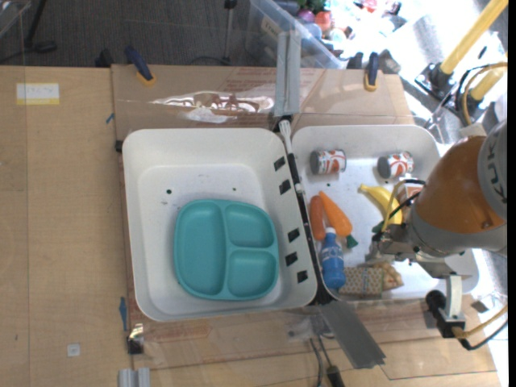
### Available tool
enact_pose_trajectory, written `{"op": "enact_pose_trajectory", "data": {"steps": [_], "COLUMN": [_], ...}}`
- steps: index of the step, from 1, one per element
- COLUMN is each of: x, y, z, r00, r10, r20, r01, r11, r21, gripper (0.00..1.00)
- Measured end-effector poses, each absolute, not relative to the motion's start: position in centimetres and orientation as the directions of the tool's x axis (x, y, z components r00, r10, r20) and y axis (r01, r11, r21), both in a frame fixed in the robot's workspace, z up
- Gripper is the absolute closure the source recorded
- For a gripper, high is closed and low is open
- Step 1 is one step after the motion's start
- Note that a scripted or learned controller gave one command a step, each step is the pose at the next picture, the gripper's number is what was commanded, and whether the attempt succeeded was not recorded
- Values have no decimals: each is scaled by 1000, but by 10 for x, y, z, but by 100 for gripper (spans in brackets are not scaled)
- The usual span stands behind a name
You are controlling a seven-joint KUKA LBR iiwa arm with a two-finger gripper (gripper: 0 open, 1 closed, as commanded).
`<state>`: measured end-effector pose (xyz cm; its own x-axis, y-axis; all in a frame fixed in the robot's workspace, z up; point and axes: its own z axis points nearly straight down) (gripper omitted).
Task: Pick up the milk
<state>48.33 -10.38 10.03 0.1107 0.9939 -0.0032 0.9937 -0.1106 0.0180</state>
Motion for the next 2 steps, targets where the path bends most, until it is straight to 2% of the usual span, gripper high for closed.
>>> {"op": "enact_pose_trajectory", "data": {"steps": [1,2], "x": [493,492], "y": [-34,-46], "z": [103,104], "r00": [123,139], "r10": [992,990], "r20": [-21,-37], "r01": [992,990], "r11": [-123,-138], "r21": [31,35], "gripper": [100,0]}}
